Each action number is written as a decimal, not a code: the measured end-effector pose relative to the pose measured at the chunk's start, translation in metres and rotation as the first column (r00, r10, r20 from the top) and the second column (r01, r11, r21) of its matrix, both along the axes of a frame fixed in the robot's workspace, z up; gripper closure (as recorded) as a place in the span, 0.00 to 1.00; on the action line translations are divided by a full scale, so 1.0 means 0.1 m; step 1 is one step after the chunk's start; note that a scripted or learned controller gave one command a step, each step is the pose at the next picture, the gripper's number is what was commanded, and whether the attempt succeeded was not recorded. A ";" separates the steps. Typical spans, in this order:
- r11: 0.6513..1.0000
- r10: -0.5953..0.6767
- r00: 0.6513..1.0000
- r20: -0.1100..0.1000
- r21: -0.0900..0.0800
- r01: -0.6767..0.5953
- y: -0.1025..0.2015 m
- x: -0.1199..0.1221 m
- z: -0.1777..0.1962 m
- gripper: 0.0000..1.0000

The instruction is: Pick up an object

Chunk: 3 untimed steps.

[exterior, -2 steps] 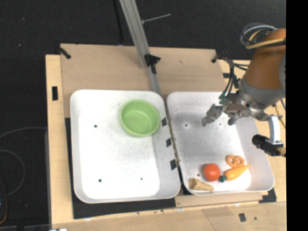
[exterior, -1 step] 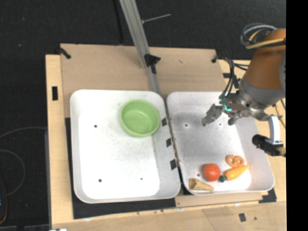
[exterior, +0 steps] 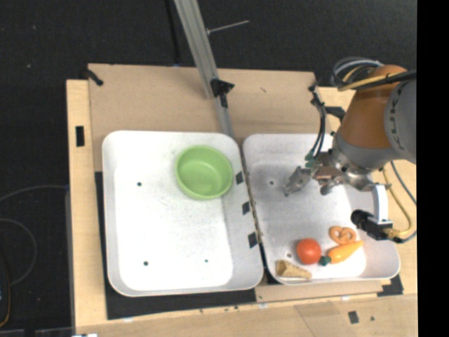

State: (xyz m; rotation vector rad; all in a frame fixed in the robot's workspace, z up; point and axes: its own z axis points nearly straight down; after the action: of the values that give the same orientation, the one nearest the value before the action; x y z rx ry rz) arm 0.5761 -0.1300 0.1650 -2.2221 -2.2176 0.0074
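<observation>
Dark floor all round a tan bench w/ two shallow white bins side by side. Left bin (exterior: 140,258) has a green bowl (exterior: 204,172) near its upper right corner. Right bin (exterior: 280,153) has the small stuff bunched at its near edge: red tomato (exterior: 308,250), orange carrot-like piece (exterior: 344,252) just beside it, a pretzel (exterior: 342,234) touching that, and a tan wedge (exterior: 293,270) near the rim. Arm comes in from the right; gripper (exterior: 303,179) hangs over the bare upper middle of the right bin, fingers look apart, nothing between them. Risks, as I judge them: the items are crowded, so a descent could knock the tomato rolling or nip two at once; wedge sits close to the bin wall, so a finger could hit the rim; closing where it is now would catch nothing
</observation>
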 end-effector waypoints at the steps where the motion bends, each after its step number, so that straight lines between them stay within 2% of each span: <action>1: 1.000 0.000 1.000 0.001 0.000 0.000 0.08 0.02 -0.56 0.00; 2: 1.000 -0.002 1.000 0.003 0.000 0.002 0.07 0.02 -0.65 0.00; 3: 1.000 -0.008 1.000 0.007 0.001 0.008 0.06 0.03 -0.53 1.00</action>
State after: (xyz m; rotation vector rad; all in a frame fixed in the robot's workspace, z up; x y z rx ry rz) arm 0.5791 -0.1240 0.1121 -2.2343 -2.2113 -0.0022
